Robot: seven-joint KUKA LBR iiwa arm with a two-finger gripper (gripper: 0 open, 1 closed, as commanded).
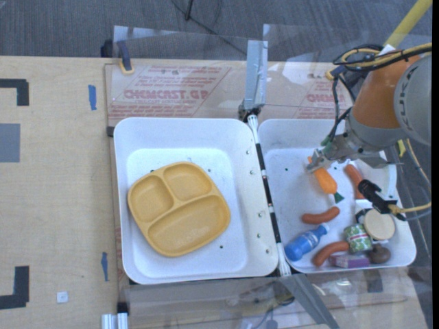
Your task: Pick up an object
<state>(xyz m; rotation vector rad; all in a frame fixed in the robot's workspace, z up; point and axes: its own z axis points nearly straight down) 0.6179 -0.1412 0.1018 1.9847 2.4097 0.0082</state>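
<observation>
while the arm (394, 101) reaches in from 3 o'clock, its pincer (321, 157) hangs low over the right bin (288, 157), at that bin's 12 o'clock; how far it is open cannot be told, and nothing is visibly between its tips. an orange carrot (326, 181) lies just beside it at 6 o'clock. toward the bin's 5 o'clock lie a sausage (320, 216), a blue bottle (304, 243), a second sausage (329, 253) and a small green can (357, 238). the left bin (137, 137) holds a yellow divided plate (178, 208). both bins rest on the table (51, 184).
</observation>
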